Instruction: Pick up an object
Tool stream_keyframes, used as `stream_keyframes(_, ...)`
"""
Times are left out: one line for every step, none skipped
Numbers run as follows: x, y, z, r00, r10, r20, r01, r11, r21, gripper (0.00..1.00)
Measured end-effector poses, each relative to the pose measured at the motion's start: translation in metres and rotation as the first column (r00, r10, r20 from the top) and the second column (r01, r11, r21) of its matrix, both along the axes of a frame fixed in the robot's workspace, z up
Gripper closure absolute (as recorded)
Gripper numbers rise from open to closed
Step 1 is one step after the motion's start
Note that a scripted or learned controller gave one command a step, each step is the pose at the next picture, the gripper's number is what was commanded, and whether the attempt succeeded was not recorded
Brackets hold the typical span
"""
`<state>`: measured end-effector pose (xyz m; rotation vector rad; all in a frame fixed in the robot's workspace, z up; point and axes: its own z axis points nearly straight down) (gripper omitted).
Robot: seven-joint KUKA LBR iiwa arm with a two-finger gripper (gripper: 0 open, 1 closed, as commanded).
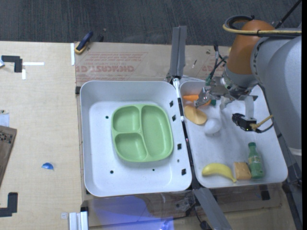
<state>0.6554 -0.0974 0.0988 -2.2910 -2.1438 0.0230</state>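
My gripper (pixel 207 97) hangs over the far left corner of the right bin (pixel 268 176), below the orange wrist band. Just beneath and left of it lies an orange carrot (pixel 190 98). A tan rounded piece (pixel 194 114) lies right in front of the gripper, and a white rounded object (pixel 212 126) sits beside that. Near the bin's front edge are a yellow banana (pixel 218 170), a tan block (pixel 242 171) and a small green bottle (pixel 254 161).
The left bin (pixel 96 176) holds a green divided plate (pixel 142 132). A grey divider (pixel 178 51) rises between the bins at the back. The arm's grey body covers the right bin's far right side. A black cable end (pixel 242 121) dangles over the bin.
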Motion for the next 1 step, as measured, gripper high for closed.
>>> stream_keyframes(-0.001,-0.001,0.008,1.0,0.001,-0.004,-0.001,1.0,-0.002,1.0)
